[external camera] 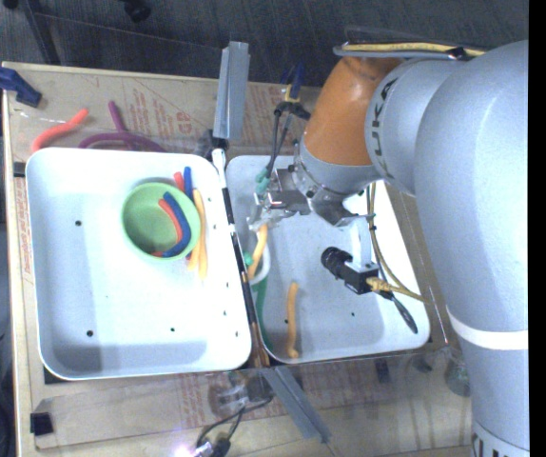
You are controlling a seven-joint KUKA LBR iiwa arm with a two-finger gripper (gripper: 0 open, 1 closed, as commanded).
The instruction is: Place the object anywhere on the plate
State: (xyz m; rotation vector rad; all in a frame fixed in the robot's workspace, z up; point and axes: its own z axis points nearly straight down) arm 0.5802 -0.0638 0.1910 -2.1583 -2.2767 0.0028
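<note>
Sticks [180,209] in red, blue and orange lie across the green plate [149,219] in the left bin [111,341]. Gripper [265,208] hangs over the right bin [349,336], where another orange stick [292,320] lies.

claw [259,219] over right bin [349,336] | green plate [156,219] in left bin [111,322]

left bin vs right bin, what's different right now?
The left bin holds a green plate with coloured strips lying across it; the right bin holds loose strips, among them an orange strip. The left bin looks larger, and the arm reaches over the right bin alone. Both are shallow and white.
</note>
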